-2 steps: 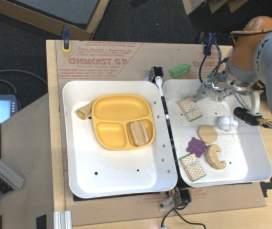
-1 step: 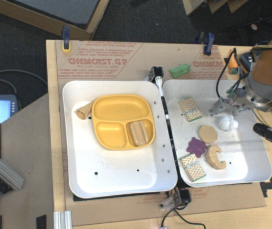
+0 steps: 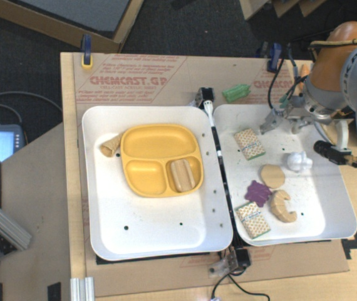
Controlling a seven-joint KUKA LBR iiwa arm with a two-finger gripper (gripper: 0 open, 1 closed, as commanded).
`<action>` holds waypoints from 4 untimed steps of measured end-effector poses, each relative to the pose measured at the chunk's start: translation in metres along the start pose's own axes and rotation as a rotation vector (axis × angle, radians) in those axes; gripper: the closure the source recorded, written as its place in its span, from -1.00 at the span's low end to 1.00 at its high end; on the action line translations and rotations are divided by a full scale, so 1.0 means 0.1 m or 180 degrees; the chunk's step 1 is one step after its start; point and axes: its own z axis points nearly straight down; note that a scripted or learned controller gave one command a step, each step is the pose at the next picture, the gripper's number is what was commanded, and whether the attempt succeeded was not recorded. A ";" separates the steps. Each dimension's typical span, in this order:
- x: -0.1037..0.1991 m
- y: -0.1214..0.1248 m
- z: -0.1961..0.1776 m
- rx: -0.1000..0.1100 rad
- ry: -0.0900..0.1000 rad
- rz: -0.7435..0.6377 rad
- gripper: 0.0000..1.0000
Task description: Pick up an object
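Yellow divided tray [image 3: 160,144] in left bin [image 3: 109,224], bread-like piece [image 3: 181,174] in its lower-right compartment, tan scrap [image 3: 110,146] touching tray's left edge. Right bin [image 3: 335,221], centre-right of frame: two patterned packets [image 3: 249,143] [image 3: 253,219], tan disc [image 3: 272,176], purple piece [image 3: 257,193], crescent [image 3: 284,206], white lump [image 3: 299,162]. Gripper [image 3: 285,116] at bin's upper edge, upper right; finger state can't tell, nothing visibly pinched.

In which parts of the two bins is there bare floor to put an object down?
Left bin: a wide bare patch below the yellow divided plate. Right bin: a bare strip along its right side, past the crescent piece. The right bin's middle is crowded with small pieces.
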 end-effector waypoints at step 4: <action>0.02 0.01 0.00 -0.0001 0.0000 -0.0006 -1.00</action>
